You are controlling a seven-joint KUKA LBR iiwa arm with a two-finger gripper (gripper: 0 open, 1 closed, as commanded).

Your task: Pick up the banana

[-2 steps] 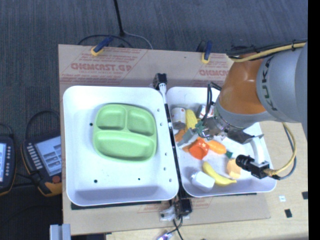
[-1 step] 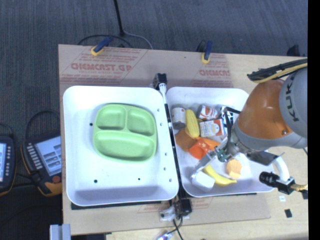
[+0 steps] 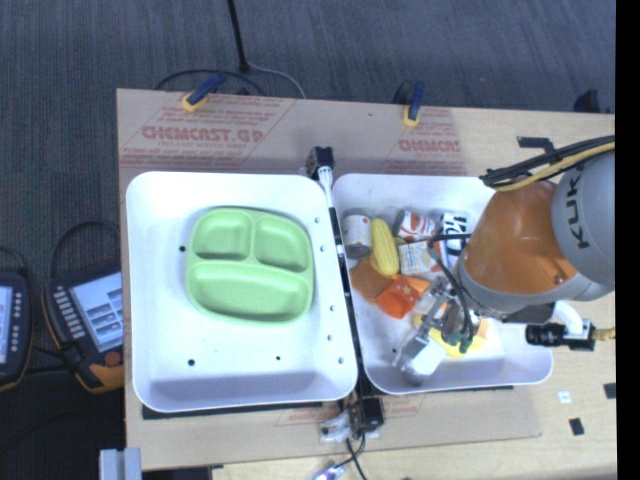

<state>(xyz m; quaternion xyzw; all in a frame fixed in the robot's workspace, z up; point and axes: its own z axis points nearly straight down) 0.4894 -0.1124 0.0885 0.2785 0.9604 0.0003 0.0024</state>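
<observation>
Standing at the bench, looking down on both bins.

- Left bin (image 3: 150,268): white and shallow, holding a light green divided tray (image 3: 250,263) that is lying flat near its middle, with three compartments showing.
- Right bin (image 3: 520,373): white, crowded with small items in its left and middle part.
- Banana (image 3: 383,246): a short yellow piece lying in the upper left part of the right bin. It is just beside a silver can (image 3: 355,233) on its left and touching or nearly touching a white printed packet (image 3: 415,256) on its right. It is resting on the bin floor among the clutter, not lifted.
- An orange block (image 3: 403,296) is sitting just below the banana, between it and the gripper.
- Arm (image 3: 515,248): reaching in from the right, with its orange band hanging over the right half of the right bin and covering whatever lies beneath.
- Gripper (image 3: 428,336): pointing down and to the left, low in the lower middle of the right bin, near the front wall. It is sitting below and to the right of the banana, apart from it, with the orange block between them.
- Pincer state: I cannot tell whether it is open or closed, as the tip is blurring into the clutter around it. Something small and yellow-green (image 3: 462,342) is showing just to its right, too indistinct to name.
- Nothing is visibly being held.
</observation>
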